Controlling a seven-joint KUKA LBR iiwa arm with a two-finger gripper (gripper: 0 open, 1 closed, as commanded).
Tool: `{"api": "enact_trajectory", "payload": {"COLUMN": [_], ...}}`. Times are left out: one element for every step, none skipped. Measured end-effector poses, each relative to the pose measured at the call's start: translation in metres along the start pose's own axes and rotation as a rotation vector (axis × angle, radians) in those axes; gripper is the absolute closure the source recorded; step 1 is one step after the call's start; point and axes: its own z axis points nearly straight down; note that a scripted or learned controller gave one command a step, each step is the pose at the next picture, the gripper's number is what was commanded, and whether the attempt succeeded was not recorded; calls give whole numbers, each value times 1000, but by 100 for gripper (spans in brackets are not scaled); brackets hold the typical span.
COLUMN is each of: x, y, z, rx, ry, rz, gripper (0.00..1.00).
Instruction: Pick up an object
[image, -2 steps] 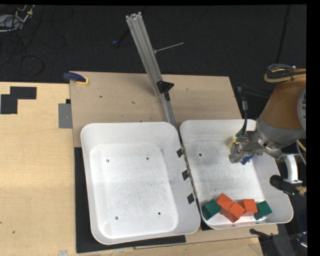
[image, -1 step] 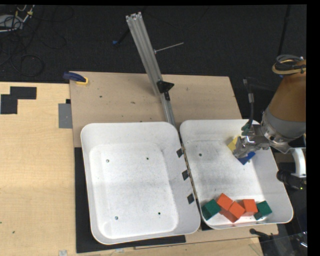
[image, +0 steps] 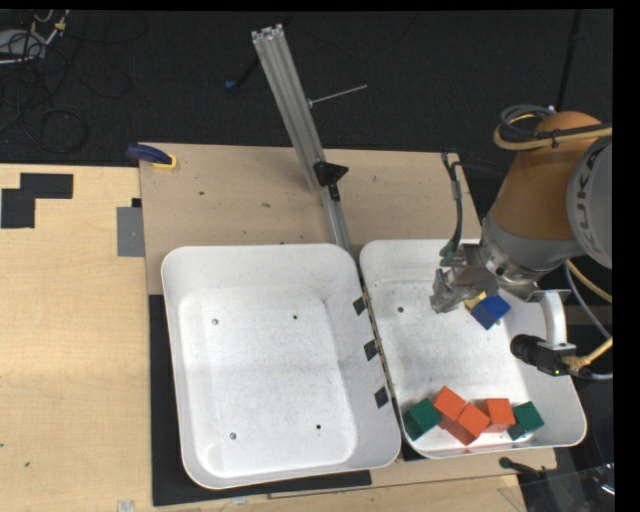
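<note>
Just beside the fingers (image: 452, 291), a blue block (image: 490, 311).

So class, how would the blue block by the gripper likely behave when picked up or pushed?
The blue block looks like a small solid cube, so it is probably stiff and light. Its flat faces suggest it would slide rather than roll on the smooth white bin. It lies tilted beside the gripper, so it may twist when squeezed.

Bins (image: 270, 262) smooth white plastic; bench (image: 70, 330) matt pale wood; slanted rail (image: 295, 110) ribbed grey metal.
</note>
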Motion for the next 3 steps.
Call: {"api": "enact_trajectory", "payload": {"x": [52, 107, 168], "y": [-2, 0, -5], "z": [8, 11, 4], "rx": [2, 2, 1], "ry": [0, 0, 0], "rz": [1, 0, -1], "gripper": [100, 100, 100]}}
